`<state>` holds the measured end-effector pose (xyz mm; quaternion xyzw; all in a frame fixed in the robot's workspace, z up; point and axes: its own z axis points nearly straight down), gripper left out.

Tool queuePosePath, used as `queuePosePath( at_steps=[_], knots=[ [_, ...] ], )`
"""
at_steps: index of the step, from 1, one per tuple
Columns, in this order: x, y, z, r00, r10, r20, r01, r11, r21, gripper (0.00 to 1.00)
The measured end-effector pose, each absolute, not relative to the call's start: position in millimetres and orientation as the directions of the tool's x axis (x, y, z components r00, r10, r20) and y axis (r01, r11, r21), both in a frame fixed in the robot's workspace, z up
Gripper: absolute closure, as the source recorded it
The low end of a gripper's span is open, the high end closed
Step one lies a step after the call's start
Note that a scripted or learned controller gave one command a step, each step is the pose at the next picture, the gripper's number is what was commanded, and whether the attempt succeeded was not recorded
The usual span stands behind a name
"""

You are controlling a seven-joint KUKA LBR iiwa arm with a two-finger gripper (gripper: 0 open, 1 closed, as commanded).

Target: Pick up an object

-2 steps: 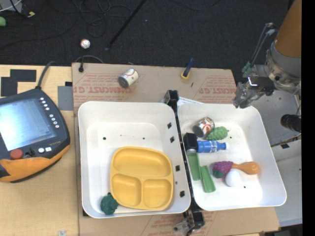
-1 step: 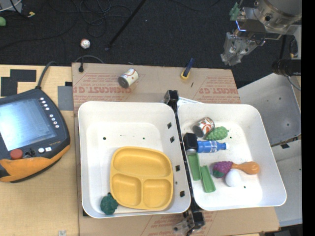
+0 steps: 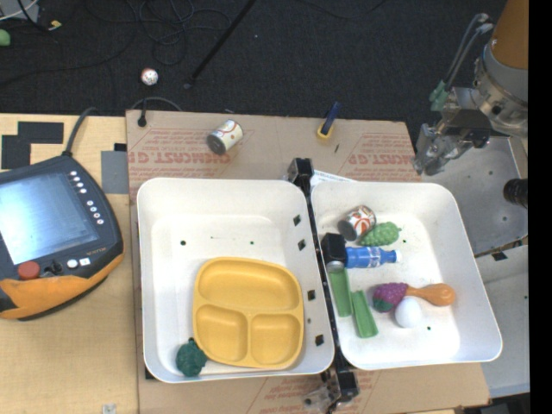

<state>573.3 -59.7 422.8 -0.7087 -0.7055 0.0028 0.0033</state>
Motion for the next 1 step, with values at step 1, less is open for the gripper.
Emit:
queuePosePath(
  at_steps=[1],
  knots=[
    [563.6,-16.1,311.7,-0.002,1.000,0.002,1.000,0.002,-0.014,1.00]
  ],
)
